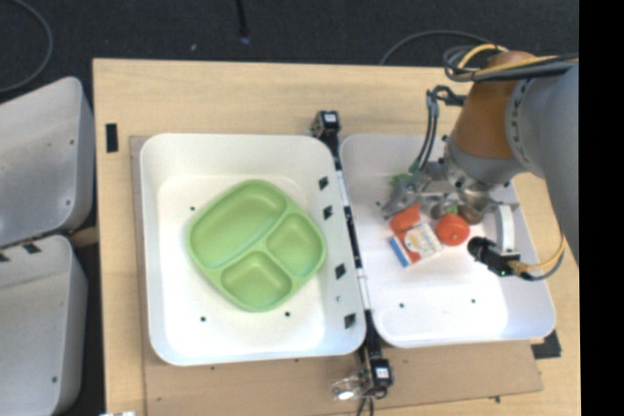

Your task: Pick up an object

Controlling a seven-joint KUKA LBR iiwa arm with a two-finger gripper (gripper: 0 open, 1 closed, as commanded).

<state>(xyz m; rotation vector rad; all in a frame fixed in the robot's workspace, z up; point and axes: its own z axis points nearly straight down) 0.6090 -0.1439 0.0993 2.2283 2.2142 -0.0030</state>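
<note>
In the right bin (439,307) lies a small cluster of objects. An orange round object (452,229) sits beside a white packet with a blue edge and red print (417,245). A red-orange object (404,219) touches the packet's upper left, and a small green piece (400,180) lies just above it. My gripper (436,201) hangs low over this cluster, right above the red-orange object and the orange round one. The grey arm with its orange band (487,117) comes in from the right and hides the bin's upper right part.
The left bin (166,307) holds a green divided plate (255,245) with three compartments. A ridge with black clips (343,239) separates the two bins. The front half of the right bin is bare white floor.
</note>
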